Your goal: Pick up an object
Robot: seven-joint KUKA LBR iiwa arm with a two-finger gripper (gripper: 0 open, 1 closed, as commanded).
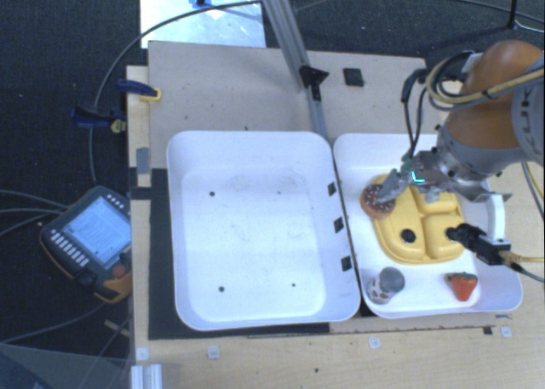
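At the far left of the frame a handheld control pendant [89, 243] with a lit screen lay on dark carpet [60, 38], cables looping around it. Blue and yellow clamps [119, 102] gripped the left edge of the tan bench board [230, 89], and a pale sheet [204, 0] lay on the floor at the upper left. A grey metal pole [285, 25] slanted down from the top centre to a black bracket near the bins, with a small black square [353, 77] on the board just beside it.

The left bin [247, 225] sat in the middle of the frame, its white floor showing only a few small dark dots. Touching its right wall stood the right bin [358, 157]. In that bin a brown ring-shaped object like a doughnut [373, 200] lay at the upper left, touching the edge of a yellow compartment tray [421, 230] in the centre. A small grey-topped cup [387, 283] stood at the bin's lower left, and a red strawberry-like piece [462, 285] lay at the lower right.

The arm [494, 98], grey with an orange band, reached in from the right. Its gripper [390, 190] hung low over the doughnut and the tray's upper left corner; I could not tell whether its fingers were spread or closed, nor whether they pinched anything.
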